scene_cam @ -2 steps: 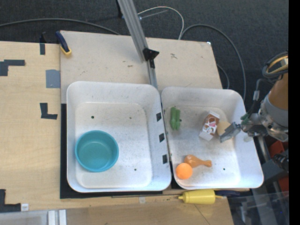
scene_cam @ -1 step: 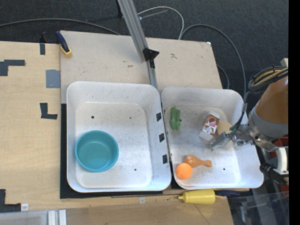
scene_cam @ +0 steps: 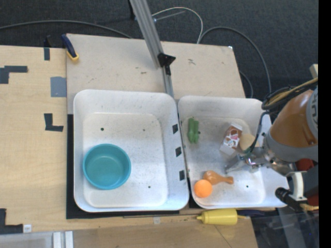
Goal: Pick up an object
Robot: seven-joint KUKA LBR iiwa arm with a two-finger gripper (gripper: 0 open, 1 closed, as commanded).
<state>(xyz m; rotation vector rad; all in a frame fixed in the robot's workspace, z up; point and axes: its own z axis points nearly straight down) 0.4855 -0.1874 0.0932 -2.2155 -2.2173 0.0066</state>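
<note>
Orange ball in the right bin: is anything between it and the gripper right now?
Partly. The tan pin-shaped toy lies right beside the orange ball, on the side facing the gripper. A slanted approach would meet it first; from straight above, nothing visible covers the ball.

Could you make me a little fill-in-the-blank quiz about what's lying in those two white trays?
1. The blue bowl sits in the ____ bin.
2. The ball near the right bin's front edge is ____ in colour.
3. The green object lies in the ____ bin.
4. The yellow bottle lies on the bench, ____ the bins.

Missing words: left; orange; right; outside
</note>
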